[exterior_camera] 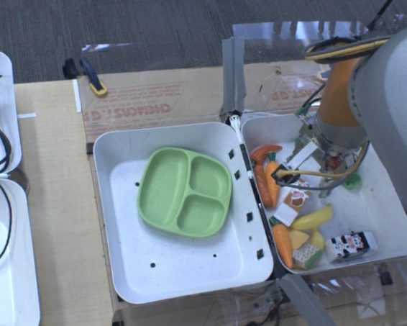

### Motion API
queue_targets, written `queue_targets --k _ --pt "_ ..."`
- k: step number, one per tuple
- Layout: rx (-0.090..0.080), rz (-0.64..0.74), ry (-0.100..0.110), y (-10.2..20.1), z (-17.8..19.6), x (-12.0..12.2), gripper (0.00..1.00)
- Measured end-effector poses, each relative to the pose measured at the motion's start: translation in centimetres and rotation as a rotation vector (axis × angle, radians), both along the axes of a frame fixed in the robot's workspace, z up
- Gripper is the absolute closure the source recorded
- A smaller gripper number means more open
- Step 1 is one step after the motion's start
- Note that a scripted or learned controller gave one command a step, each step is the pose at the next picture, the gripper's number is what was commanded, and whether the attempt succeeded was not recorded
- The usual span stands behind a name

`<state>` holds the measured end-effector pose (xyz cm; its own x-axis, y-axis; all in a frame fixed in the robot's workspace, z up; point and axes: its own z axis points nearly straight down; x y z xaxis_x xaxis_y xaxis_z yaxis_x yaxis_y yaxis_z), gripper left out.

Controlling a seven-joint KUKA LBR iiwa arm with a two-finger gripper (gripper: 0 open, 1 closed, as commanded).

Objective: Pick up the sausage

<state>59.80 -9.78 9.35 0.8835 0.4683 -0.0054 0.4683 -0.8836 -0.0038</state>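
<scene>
In the right bin (pixel 385 244), a reddish-brown curved sausage (pixel 266 150) lies near the far left corner, touching the top of an orange carrot (pixel 266 185). My gripper (pixel 324 159) hangs low over the middle of this bin, to the right of the sausage and apart from it. The wrist and its fittings cover the gripper's tips. Nothing can be seen held in it.
The right bin also holds a yellow banana (pixel 313 218), a second carrot (pixel 283 244), a small brown-and-white piece (pixel 296 199), a green piece (pixel 352 181) and a black-and-white carton (pixel 350 244). A green divided plate (pixel 185 191) lies in the left bin (pixel 128 268).
</scene>
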Motion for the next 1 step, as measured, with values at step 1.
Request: queue_targets --k 1 --pt "-0.001 -0.146 -0.002 -0.26 -0.32 2.72 0.0"
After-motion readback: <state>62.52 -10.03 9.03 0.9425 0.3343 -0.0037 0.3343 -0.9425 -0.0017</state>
